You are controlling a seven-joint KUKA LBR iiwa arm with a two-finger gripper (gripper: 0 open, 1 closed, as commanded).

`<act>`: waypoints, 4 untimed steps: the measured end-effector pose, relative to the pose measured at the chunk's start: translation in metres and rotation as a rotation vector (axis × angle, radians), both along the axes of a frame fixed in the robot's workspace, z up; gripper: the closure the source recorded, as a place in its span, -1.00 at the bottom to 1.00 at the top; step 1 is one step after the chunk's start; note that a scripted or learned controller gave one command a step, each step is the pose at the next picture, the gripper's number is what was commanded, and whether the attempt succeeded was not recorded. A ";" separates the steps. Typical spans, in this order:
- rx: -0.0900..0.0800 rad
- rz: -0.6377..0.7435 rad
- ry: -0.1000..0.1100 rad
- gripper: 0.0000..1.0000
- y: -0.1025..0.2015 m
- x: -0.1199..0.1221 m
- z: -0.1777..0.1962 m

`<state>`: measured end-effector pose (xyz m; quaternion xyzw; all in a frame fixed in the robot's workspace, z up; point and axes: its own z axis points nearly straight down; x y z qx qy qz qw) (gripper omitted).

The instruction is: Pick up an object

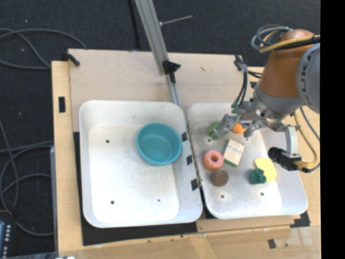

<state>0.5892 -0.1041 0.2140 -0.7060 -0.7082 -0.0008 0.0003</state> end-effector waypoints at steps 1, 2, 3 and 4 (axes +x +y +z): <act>0.000 -0.001 -0.001 -1.00 0.000 0.000 0.000; -0.004 -0.004 0.005 -1.00 -0.002 0.001 -0.063; -0.010 -0.005 -0.008 -1.00 -0.006 0.003 -0.111; -0.006 -0.010 -0.011 1.00 -0.006 0.004 -0.097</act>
